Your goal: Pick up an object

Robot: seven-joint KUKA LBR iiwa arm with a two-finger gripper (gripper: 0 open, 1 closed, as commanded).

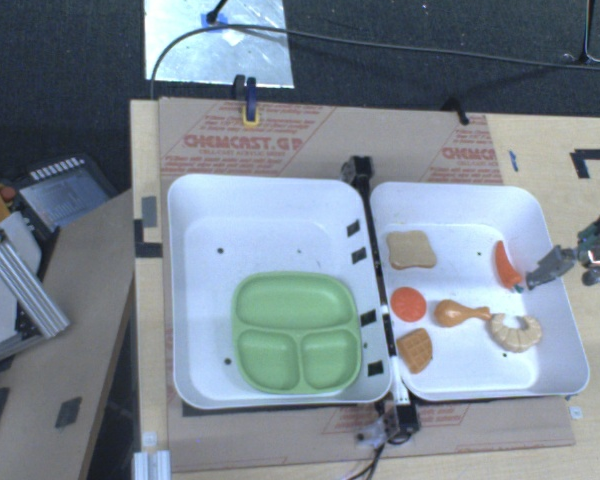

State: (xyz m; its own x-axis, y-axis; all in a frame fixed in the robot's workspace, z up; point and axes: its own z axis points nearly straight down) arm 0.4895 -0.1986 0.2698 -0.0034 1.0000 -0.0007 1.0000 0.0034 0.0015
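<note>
The right bin [450,203] holds several toy foods: a tan bread slice [412,250], a round orange-red piece [409,304], a brown drumstick [458,314], a pale shrimp [515,332], a waffled orange cracker [414,349] and a red-orange wedge [505,264] against the right wall. My gripper [542,272] comes in from the right edge, low over the bin's right rim. Its tip sits just right of and below the red-orange wedge, close to it. Nothing is seen held in it.
The left bin [260,203] carries a green divided plate [295,330]. Black clips run along the divider between the bins [372,288]. Cardboard lies under both bins, with a cable [380,46] across the dark floor behind.
</note>
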